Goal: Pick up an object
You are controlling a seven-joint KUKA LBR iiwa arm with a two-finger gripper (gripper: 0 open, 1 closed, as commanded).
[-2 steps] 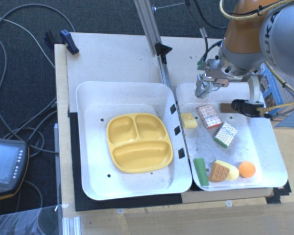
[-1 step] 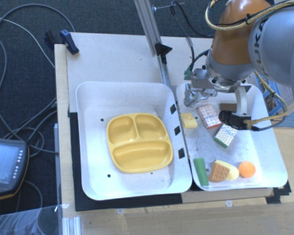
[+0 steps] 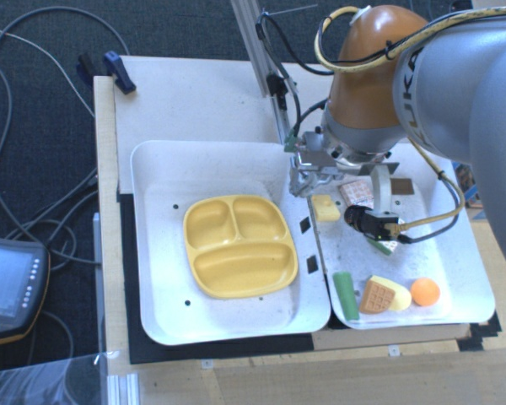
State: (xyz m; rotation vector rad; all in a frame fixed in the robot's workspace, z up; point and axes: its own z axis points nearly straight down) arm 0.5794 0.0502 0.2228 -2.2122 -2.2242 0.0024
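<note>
Two white bins side by side: left bin (image 3: 152, 251) fills the centre-left of the frame, right bin (image 3: 455, 251) the centre-right, its upper part covered by the arm. One yellow divided plate (image 3: 239, 246) with three compartments lies flat in the middle of the left bin, nothing on it. A few small dark specks sit on the left bin floor and along the shared rim, too small to identify. Right bin, counted: one pale yellow block (image 3: 325, 207) near the upper left of that bin, just below the gripper; one pinkish patterned piece (image 3: 357, 194) just right of the block, partly hidden under the wrist hardware; one green stick (image 3: 345, 294) upright along the lower left corner; one waffle-patterned tan piece (image 3: 383, 296) lying on a yellow slab at lower centre, touching it; one orange ball (image 3: 425, 292) just right of that, lower right. One small green-and-white bit shows beside the black cable fitting at centre, hard to make out. One arm, grey with an orange section, enters from the upper right. Its gripper (image 3: 308, 175) hangs over the divide between the bins, near the upper left of the right bin; jaw state cannot be told, the fingers blur into the metal bracket. Nothing visibly between them. One blue clamp (image 3: 119, 70) at upper left of the bench. One screen device (image 3: 13, 287) cut off at the left edge.
</note>
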